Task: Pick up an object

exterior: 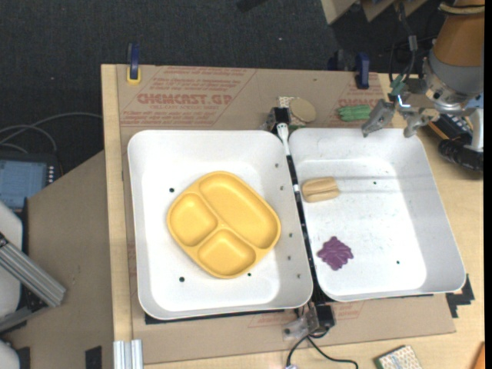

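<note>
A tan bread-roll-shaped object [320, 189] lies in the right bin [415, 171] near its left wall. A purple grape cluster [335, 253] rests nearer the front of the same bin. In the left bin [146, 175] sits a yellow divided plate [222, 223]. My gripper [394, 121] hovers above the back edge of the right bin at the upper right, with its two fingers spread apart and nothing between them. A green object [354, 114] lies on the board just behind that bin, left of the gripper.
The bins rest on a brown cardboard board [192, 98] held by blue clamps [134, 65] at the back. A round tan disc [303, 111] sits behind the seam between the bins. Cables and equipment crowd the far right.
</note>
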### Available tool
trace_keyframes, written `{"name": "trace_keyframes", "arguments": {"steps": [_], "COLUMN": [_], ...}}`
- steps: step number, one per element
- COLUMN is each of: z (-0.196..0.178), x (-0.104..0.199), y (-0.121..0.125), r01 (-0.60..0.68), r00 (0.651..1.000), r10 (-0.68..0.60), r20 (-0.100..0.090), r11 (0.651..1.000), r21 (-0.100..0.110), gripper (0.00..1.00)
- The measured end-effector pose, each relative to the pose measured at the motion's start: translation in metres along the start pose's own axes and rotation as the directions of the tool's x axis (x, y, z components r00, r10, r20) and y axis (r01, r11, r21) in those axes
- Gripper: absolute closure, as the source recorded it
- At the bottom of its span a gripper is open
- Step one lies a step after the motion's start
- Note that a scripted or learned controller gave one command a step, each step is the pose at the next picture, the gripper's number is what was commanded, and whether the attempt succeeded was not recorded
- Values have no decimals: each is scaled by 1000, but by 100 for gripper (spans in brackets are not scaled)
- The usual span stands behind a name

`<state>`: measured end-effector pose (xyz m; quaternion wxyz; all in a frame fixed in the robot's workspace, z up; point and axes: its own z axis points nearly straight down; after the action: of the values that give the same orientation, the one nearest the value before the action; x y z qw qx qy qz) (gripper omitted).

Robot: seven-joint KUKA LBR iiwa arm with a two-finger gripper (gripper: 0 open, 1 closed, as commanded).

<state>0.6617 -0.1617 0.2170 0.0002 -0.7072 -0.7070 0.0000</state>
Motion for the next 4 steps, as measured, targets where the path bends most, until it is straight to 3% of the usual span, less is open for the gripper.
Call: {"name": "trace_keyframes", "arguments": {"steps": [1,2,3,4], "z": [-102,57,137,132], "x": [-68,-8,75,65], "y": [-24,-60,-102,-34], "r01": [-6,3,6,2], "r00": [1000,1000,1000,1000], "r10": [6,-3,-6,-2], "r20": [8,-6,-3,2], "r11": [1000,1000,1000,1000], "r21": [-12,14,7,-7], "gripper": [0,0,0,0]}}
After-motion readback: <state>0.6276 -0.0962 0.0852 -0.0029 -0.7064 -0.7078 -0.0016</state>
